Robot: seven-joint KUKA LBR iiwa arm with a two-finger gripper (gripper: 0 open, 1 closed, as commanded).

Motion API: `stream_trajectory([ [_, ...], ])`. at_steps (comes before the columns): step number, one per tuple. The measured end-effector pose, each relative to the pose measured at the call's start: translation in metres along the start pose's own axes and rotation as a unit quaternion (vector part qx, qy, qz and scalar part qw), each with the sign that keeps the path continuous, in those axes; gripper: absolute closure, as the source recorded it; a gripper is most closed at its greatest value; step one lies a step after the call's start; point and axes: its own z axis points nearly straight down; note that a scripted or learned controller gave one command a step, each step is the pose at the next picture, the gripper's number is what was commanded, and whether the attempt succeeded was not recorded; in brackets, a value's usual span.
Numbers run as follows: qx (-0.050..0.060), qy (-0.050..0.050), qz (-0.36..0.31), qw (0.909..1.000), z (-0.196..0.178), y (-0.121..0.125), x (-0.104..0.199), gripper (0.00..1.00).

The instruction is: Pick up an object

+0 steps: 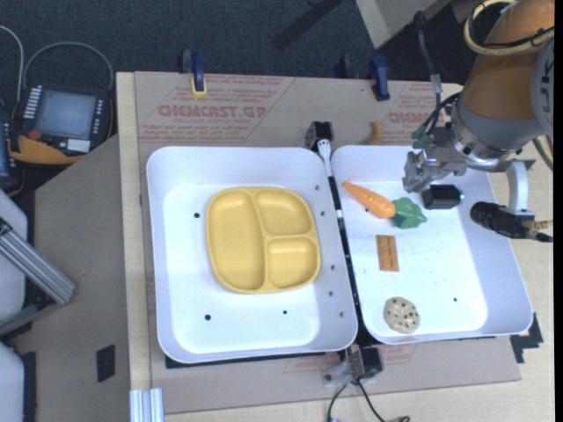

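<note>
The pincer (427, 176) is seen over the upper part of the right bin (493, 315), hanging from the grey and orange arm (506, 69) that reaches in from the right. Whether it is released or clenched cannot be told, since its tip is blurred against the white floor of the bin. Nothing is seen held in it.

A toy carrot (369, 200) with green leaves (408, 212) is laid in the right bin just beside the pincer, below it and to its left; contact cannot be made out. A small brown rectangular block (387, 253) is placed below the carrot, and a speckled cookie (401, 315) is found near the bin's lower edge.

A yellow divided plate (262, 238) is set in the middle of the left bin (176, 315). Both bins are carried on the desk (132, 236).
</note>
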Motion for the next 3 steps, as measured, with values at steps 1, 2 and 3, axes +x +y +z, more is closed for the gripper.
stream_trajectory([
  [1,0.000,0.000,0.000,1.0000,0.001,0.015,0.041,1.00],
  [2,0.000,0.000,0.000,1.0000,0.007,0.028,0.083,1.00],
  [3,0.000,0.001,0.000,1.0000,0.016,0.044,0.129,1.00],
])
